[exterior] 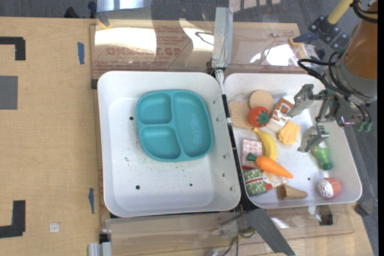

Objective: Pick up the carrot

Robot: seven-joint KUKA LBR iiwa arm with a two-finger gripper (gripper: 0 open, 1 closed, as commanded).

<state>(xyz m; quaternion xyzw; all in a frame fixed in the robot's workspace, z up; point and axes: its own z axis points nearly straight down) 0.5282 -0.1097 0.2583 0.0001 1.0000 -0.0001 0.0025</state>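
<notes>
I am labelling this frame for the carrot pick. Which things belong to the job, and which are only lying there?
Belong to the job:
carrot
gripper

Only lying there:
banana
tomato
green bottle
teal divided plate

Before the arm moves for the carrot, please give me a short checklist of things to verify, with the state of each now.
1. Carrot in plain sight in the right bin: ok.
2. Carrot top free to reach from above: ok, nothing lies on it.
3. Room around the carrot: not ok, the banana touches its leafy end and small packets crowd its left.
4. Gripper above the carrot: not ok, it stands to the right, near the green bottle.
5. Gripper carrying nothing: ok, nothing sits between the fingers.
6. Path from gripper to carrot: cannot tell.
</notes>
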